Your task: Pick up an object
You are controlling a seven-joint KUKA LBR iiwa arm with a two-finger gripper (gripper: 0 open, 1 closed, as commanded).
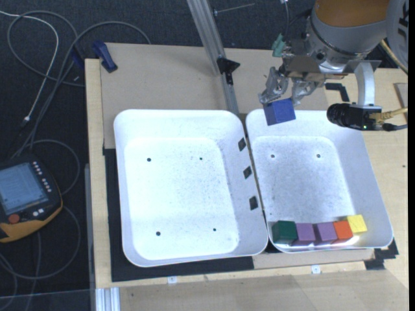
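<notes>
A blue block [280,111] hangs in the air above the far edge of the right bin [369,173], held between the fingers of my gripper [281,100]. The gripper is shut on it and reaches down from the grey and orange arm at the top right. Along the right bin's near wall sits a row of blocks: green [283,230], purple [305,232], a second purple [325,231], orange [342,229] and yellow [357,223].
The left bin [130,173] lies beside the right one, with black clips [247,172] along the shared edge. A slanted metal post [207,31] rises behind the bins. A blue clamp [104,56] sits at the bench's far left corner.
</notes>
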